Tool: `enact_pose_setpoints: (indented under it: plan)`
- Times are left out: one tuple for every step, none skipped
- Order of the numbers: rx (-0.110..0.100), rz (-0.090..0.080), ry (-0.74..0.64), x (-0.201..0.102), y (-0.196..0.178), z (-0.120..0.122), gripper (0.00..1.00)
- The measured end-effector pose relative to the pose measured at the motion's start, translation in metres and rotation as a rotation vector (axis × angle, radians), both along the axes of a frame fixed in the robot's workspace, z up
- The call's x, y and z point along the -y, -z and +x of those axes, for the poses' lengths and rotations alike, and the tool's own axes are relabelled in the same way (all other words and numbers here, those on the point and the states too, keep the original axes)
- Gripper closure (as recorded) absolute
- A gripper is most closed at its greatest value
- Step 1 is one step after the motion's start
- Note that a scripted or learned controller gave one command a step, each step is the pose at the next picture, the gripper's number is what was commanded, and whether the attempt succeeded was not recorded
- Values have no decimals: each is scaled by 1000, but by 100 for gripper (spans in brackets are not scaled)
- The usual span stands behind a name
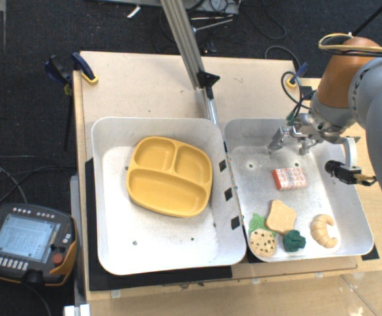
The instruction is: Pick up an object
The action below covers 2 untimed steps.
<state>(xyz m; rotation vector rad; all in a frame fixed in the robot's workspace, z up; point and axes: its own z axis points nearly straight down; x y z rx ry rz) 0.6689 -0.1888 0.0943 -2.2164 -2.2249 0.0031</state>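
dark carpet [20,110] all round, strewn with cables at the far side, and a teach pendant [26,239] lying at the near left. on that floor, a pale bench [144,84] bearing two shallow white bins side by side: left bin [112,229] and right bin [348,209]. slanting down from the far side to the seam between the bins, a silver rail [184,38]. at the bench's far left corner, a blue and yellow clamp [79,68].

in the left bin, a little far of centre, a yellow divided plate [171,175], lying flat with its three compartments facing up.

from the right, the grey arm [375,110] with its orange band, and at its end the gripper [289,142], over the far part of the right bin. fingers spread wide, with nothing held between them.

just near of the gripper and apart from it, a red and white box [289,178], flat on the bin floor about mid-bin. along the near edge of the same bin, a loose cluster:
- toast slice [281,217], touching a green leaf [257,222] on its left
- speckled cookie [263,243] at the near left corner, overlapping the leaf
- green broccoli piece [294,240] just right of the cookie and just near of the toast
- croissant [324,230] to the right, apart from the others
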Motion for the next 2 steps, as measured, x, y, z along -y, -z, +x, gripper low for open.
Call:
enact_pose_setpoints:
  plan:
    - [5,-2,-1,0,-12,1,100]
    - [12,-3,2,6,-75,7,100]
